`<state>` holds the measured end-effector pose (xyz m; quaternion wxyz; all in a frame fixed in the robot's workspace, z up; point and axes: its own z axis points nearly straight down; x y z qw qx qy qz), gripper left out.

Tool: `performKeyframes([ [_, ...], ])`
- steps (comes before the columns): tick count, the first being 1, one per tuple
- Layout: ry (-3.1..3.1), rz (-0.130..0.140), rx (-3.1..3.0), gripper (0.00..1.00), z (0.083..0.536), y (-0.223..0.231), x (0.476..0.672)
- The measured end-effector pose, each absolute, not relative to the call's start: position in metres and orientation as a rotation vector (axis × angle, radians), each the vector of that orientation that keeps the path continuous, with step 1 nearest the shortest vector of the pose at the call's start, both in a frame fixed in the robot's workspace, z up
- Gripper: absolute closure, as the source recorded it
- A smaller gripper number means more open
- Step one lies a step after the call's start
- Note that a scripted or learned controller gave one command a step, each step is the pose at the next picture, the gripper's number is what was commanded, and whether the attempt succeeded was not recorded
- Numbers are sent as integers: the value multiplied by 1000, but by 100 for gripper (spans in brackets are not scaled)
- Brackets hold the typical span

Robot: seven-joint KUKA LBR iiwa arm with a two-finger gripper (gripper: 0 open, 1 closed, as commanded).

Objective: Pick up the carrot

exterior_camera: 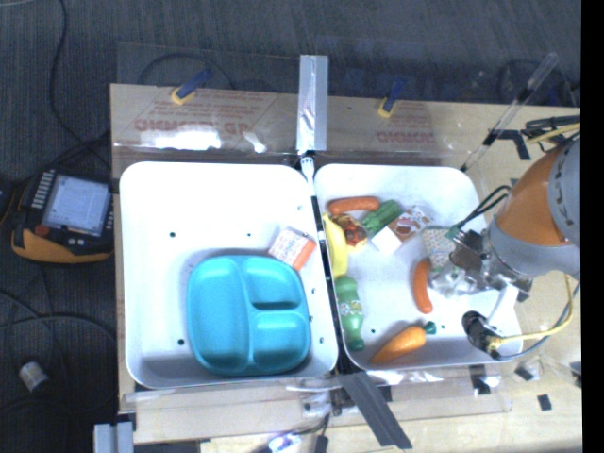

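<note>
The carrot is orange with a small green top and lies near the front wall of the right bin, tip pointing left. My gripper hangs over the right side of that bin, above and to the right of the carrot and apart from it. It sits just right of a red-orange sausage. The arm's orange band shows behind it.
The right bin also holds a second sausage, a banana, a green bottle, a green vegetable, a white block and a packet. The left bin holds a blue divided plate and a small orange box.
</note>
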<state>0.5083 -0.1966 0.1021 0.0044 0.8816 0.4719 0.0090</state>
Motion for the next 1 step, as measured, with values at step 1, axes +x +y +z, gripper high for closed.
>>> performKeyframes([
  [1, 1773, 23, 2579, 100, 92, -211, 493],
])
